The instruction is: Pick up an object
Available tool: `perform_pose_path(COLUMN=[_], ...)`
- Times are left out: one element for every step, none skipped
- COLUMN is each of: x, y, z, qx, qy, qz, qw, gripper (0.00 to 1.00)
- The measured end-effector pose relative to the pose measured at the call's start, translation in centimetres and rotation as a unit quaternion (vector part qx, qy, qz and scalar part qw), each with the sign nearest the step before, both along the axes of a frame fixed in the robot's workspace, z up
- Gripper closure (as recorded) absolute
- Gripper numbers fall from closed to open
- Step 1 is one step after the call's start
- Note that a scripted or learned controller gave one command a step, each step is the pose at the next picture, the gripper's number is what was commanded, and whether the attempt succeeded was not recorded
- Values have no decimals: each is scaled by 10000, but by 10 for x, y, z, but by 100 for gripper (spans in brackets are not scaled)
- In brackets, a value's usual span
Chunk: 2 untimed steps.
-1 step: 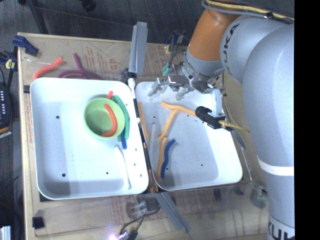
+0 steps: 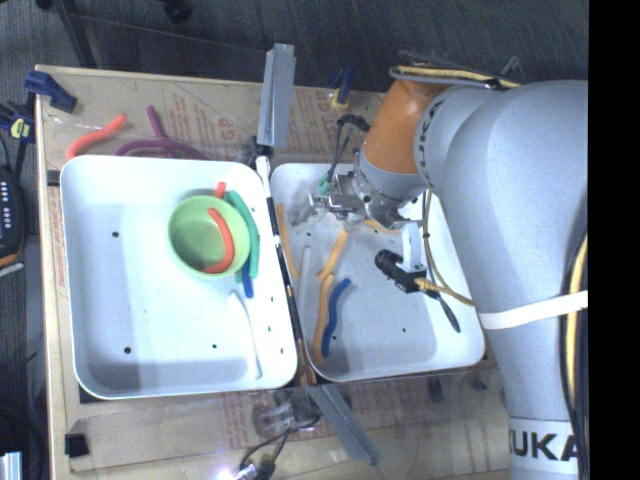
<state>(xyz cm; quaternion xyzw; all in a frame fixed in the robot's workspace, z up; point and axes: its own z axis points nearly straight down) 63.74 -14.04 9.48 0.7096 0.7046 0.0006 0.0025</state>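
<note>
Wooden bench point(image 2: 150, 423) under two white bins point(image 2: 100, 298)

Bowl point(image 2: 205, 236) in left bin point(image 2: 110, 298)

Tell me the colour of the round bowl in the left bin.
Light green bowl, with an orange-red curved piece lying inside it; the camera view shows it plainly.

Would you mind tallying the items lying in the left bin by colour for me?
Green: 2, the bowl and the strip
Orange-red: 1, the curved strip in the bowl
Blue: 1, a small piece by the green strip's lower end
Total: 4
</note>
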Motion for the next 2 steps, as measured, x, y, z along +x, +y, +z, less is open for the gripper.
perform_pose_path(x=[0,0], y=[0,0], z=[10,10], qx=[-9,-11], qy=[10,10], qz=[14,16], qw=[10000,10000], gripper=[100,0])
